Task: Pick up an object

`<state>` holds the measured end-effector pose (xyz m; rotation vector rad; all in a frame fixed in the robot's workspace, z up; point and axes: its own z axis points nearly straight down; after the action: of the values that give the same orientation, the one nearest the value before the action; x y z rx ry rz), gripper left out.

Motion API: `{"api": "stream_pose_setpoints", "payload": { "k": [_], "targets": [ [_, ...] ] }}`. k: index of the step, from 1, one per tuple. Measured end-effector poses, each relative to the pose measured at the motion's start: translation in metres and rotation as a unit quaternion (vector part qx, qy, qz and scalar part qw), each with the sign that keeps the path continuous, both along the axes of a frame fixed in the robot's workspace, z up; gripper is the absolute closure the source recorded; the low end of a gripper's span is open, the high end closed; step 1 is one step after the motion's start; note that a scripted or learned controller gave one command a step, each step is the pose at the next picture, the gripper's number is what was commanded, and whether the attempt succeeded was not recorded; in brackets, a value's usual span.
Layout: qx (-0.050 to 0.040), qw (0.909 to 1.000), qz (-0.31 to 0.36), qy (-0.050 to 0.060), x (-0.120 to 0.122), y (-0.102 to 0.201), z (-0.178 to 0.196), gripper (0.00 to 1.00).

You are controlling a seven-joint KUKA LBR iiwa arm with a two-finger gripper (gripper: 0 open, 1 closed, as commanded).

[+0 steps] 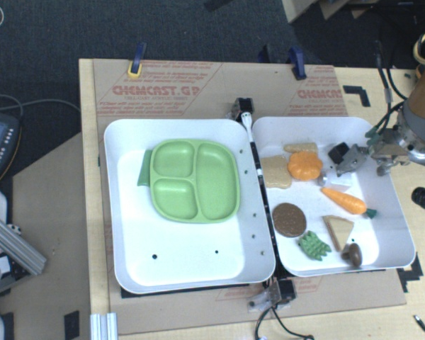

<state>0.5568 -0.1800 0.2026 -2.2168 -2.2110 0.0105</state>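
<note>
Nearest, right bin (pixel 400 243): holding a brown lump (pixel 352 255), green leafy piece (pixel 314 246), tan wedge (pixel 338 228), brown disc (pixel 290 219).
Middle: carrot (pixel 344 200) lying slantwise; orange ball (pixel 305 166) resting beside bread slice (pixel 275 171).
Left bin (pixel 127 211): carrying a green divided plate (pixel 195 180).
Hand (pixel 348 159): hovering above the carrot; whether parted or closed I cannot tell.

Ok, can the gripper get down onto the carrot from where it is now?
Probably yes. The gripper hovers over the right bin, just up-view of the carrot. The carrot lies apart from the orange piece and the wedge, with nothing over it.
</note>
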Motion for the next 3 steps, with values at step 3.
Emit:
{"api": "stream_pose_setpoints", "payload": {
  "k": [3],
  "targets": [
    [-0.0001,1.0,0.001,-0.003,-0.009,0.004,-0.091,0.0]
  ]
}}
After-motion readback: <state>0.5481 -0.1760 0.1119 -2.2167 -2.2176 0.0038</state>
